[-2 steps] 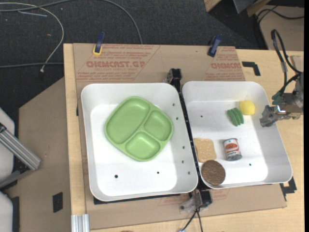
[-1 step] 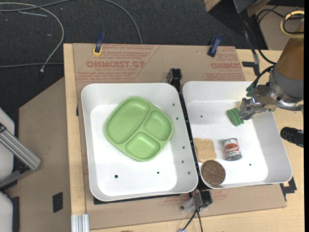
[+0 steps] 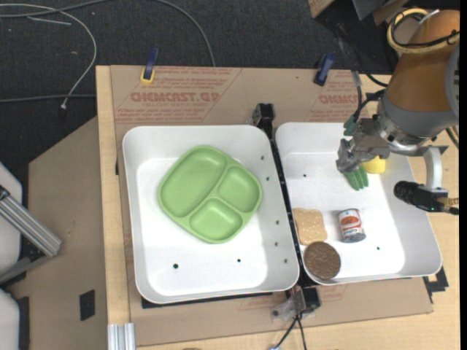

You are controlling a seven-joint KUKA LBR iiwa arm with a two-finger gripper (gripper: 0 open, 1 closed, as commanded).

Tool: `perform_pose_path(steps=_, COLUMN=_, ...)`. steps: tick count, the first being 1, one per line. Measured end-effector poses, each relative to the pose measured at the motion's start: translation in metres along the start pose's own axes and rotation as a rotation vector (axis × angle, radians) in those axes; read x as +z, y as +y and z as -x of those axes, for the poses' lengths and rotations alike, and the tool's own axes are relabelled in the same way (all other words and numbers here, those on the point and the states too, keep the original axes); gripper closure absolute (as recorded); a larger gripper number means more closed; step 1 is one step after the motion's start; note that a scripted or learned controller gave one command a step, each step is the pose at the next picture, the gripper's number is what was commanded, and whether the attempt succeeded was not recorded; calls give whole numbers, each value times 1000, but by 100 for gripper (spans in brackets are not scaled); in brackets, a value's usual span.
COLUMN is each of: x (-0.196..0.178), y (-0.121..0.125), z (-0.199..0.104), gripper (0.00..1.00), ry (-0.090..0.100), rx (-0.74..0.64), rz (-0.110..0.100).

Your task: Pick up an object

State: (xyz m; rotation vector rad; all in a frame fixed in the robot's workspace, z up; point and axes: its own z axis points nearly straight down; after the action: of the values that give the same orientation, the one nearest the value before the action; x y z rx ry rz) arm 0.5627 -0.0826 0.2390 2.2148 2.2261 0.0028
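My gripper (image 3: 356, 157) hangs over the upper middle of the right bin (image 3: 408, 257). A small green object (image 3: 357, 179) pokes out just below it, and a yellow object (image 3: 375, 166) lies right beside it; whether either is held cannot be made out. Nearer the bin's front lie a small red-labelled can (image 3: 352, 225) on its side, a tan bread slice (image 3: 310, 226) and a brown round disc (image 3: 322, 260). A green divided plate (image 3: 210, 193) rests in the left bin (image 3: 146, 268).
The two bins meet at a black divider (image 3: 281, 195). The arm's orange and grey body (image 3: 423, 71) stands over the right bin's back right corner. A black fitting (image 3: 419, 193) juts in at the right rim. Blue clamps (image 3: 150, 64) hold the cardboard base.
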Motion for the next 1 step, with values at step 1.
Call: perform_pose_path(steps=1, x=10, y=24, z=-55, gripper=100, ry=2, rx=-2, rz=-1)
